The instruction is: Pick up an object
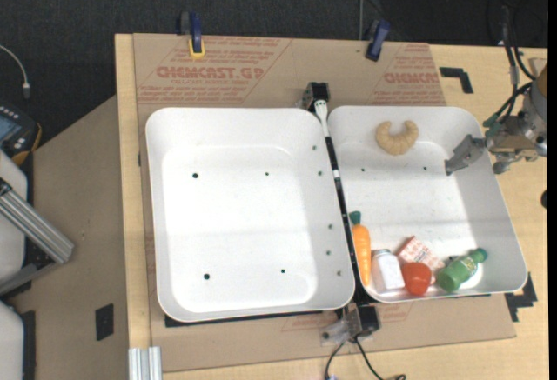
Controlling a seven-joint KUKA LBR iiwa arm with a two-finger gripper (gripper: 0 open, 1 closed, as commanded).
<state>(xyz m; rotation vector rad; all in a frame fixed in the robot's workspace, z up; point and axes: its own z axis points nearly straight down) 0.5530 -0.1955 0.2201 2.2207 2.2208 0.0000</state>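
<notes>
Left bin (pixel 174 196): sitting on the desk (pixel 130 152) with its white floor bare; nothing in it for the task to take.

Right bin (pixel 487 196): holding every candidate. A curved tan pastry, croissant-like (pixel 397 136), is lying alone at the far end. The rest are crowding the near edge: a carrot (pixel 360 245) lying against the left wall, just right of it a small white bottle (pixel 386 270), then a red-and-white packet (pixel 415 248) with a red tomato-like piece (pixel 417 278) touching it on the near side, and a green bottle (pixel 459 270) lying on its side in the near right corner.

Tool (pixel 461 155): reaching in from the right, hanging over the far right part of the right bin, a dark finger pointing left toward the middle of the bin. Whether it is spread wide or drawn narrow, I cannot tell at this angle. Nothing is showing between the fingers.

Progress, as a judgement: the pick is not yet made. All items are resting on the bin floor, none lifted. The pastry is lying nearest the tool, a little to its left; the near cluster is lying well apart from it. Left to do: choosing a target, lowering onto it, closing, lifting clear.
</notes>
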